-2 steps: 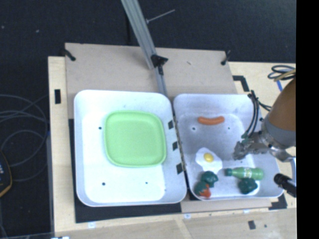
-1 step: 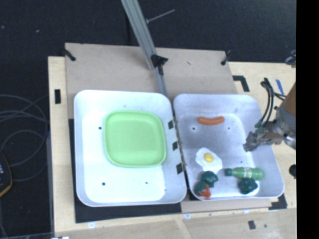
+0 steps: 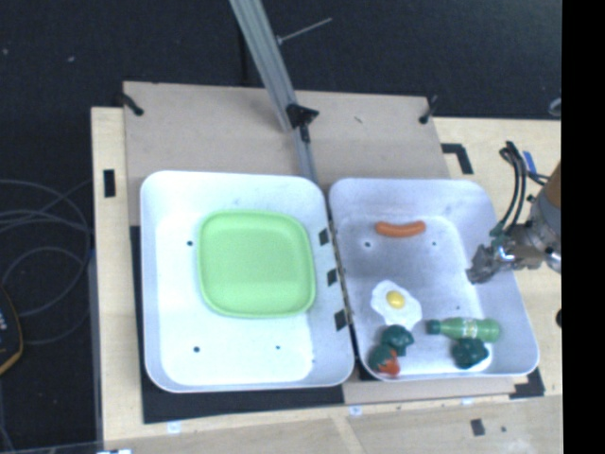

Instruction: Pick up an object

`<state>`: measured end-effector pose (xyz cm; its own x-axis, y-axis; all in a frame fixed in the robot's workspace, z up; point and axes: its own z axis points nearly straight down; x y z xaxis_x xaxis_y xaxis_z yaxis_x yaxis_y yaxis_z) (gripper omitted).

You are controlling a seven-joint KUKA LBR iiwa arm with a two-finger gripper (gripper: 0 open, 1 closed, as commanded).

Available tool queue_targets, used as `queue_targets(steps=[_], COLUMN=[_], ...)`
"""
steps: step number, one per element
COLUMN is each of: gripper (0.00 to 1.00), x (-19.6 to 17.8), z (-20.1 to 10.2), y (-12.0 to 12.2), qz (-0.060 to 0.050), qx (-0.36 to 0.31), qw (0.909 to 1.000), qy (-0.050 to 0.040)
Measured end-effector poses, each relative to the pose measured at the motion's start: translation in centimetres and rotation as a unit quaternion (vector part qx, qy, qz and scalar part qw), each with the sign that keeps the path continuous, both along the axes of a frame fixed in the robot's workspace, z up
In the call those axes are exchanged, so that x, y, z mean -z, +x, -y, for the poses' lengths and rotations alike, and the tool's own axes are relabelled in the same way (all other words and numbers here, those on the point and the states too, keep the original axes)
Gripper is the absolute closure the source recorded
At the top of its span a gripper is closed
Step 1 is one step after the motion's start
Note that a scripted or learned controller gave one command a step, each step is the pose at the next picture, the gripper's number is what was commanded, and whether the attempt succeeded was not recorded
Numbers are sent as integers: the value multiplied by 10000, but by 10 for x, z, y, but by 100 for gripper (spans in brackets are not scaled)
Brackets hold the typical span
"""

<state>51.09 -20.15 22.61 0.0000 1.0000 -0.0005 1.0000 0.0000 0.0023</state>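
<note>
The right bin (image 3: 444,206) holds an orange sausage (image 3: 400,227) near its back, a fried egg (image 3: 396,301) in the middle, a green bottle (image 3: 464,328) lying on its side, a dark green lump (image 3: 469,353) at the front right, and a green and red vegetable piece (image 3: 390,346) at the front. My gripper (image 3: 484,263) hangs over the bin's right edge, to the right of the egg and above the bottle. Nothing shows between its fingers.
The left bin (image 3: 170,282) carries a light green square plate (image 3: 256,263). A grey metal pole (image 3: 265,50) slants from the top down to the divider between the bins. Black cables (image 3: 515,183) trail from the arm at the right edge.
</note>
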Motion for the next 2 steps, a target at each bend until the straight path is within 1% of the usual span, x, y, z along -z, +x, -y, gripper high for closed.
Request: queue_targets(steps=[1,2], gripper=[100,100], x=[-9,-21], z=[-44,-95], y=[9,17], qz=[-2,-2], qx=[-18,-22], qw=[10000,10000], qy=[5,6])
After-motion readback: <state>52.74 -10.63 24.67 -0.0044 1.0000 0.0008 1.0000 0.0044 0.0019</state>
